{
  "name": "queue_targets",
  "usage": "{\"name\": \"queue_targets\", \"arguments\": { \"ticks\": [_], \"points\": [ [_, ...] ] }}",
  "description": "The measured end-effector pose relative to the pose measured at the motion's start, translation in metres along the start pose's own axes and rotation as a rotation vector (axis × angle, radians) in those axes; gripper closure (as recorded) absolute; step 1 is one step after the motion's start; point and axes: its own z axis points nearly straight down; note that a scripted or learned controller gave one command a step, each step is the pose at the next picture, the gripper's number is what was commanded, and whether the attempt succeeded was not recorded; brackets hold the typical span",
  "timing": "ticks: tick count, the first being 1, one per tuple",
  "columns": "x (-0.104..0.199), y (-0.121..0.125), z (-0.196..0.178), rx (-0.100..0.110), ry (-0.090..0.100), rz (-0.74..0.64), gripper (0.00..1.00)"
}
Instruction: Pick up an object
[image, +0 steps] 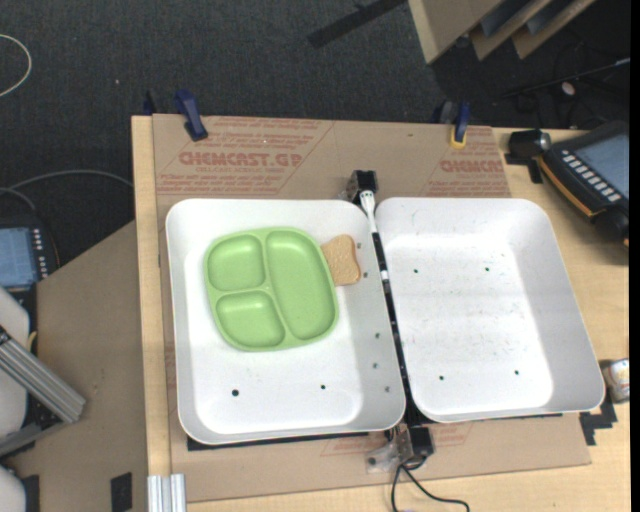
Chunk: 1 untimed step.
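A green three-compartment plate (270, 290) lay flat in the left bin (200, 390); a tan bread-like slice (343, 260) touched its far-right edge.

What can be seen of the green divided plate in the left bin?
The green divided plate is pale lime, smooth and plastic-looking, with rounded corners and three compartments: two smaller ones on the camera view's left and one long one on the right. All three look bare. It lies flat, right side up and slightly rotated, on the floor of the left bin, toward the far half. A tan bread-like slice sits against its far right corner, seemingly touching the rim.
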Motion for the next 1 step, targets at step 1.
{"name": "queue_targets", "arguments": {
  "ticks": [1],
  "points": [
    [0.0233,-0.0401,0.0853,0.025,0.013,0.003,1.0]
  ]
}}
